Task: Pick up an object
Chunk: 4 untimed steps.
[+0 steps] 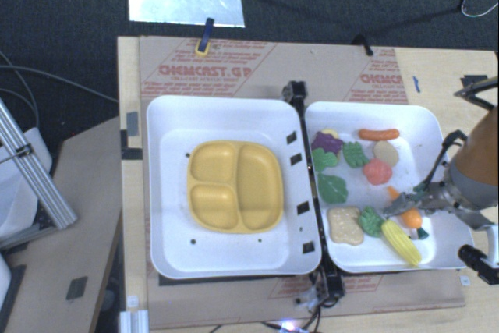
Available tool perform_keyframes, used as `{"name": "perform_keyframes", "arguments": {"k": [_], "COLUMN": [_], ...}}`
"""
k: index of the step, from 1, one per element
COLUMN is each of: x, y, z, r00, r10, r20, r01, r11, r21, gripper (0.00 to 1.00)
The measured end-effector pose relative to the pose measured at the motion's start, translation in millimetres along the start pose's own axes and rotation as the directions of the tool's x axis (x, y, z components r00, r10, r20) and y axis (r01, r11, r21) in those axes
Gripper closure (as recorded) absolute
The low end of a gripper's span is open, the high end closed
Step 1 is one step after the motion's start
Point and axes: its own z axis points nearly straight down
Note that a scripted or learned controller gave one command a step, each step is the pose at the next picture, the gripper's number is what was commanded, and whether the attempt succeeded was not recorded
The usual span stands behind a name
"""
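Observation:
The right bin (427, 121) holds several toy foods. Among them are an orange sausage (379, 134), purple grapes (327, 141), a red tomato (377, 172), green leafy pieces (334, 187), a beige bread slice (345, 224), a yellow corn cob (401, 241) and a small orange fruit (412, 219). My gripper (403, 203) reaches in from the right. It hangs low over the bin's front right part, just above the orange fruit and beside the corn cob. Nothing visibly sits in it.
The left bin (168, 129) holds a yellow divided plate (234, 185). A black divider with clips (306, 168) runs between the bins. The arm's grey wrist (472, 183) overhangs the right bin's right rim. Cardboard lies under both bins.

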Motion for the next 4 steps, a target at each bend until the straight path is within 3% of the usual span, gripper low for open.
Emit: {"name": "perform_keyframes", "arguments": {"k": [1, 2, 3, 4], "x": [-2, -2, -1, -2], "y": [-4, 21, 82, 80], "z": [7, 6, 6, -4], "r00": [1.000, 1.000, 1.000, 1.000], "r10": [0.003, -0.001, -0.004, -0.004], "r20": [0.002, 0.004, 0.005, 0.005], "r01": [-0.003, 0.001, 0.004, 0.004], "r11": [1.000, 1.000, 1.000, 1.000], "r21": [0.009, 0.006, 0.002, 0.004], "gripper": [0.00, 0.00, 0.00, 1.00]}}
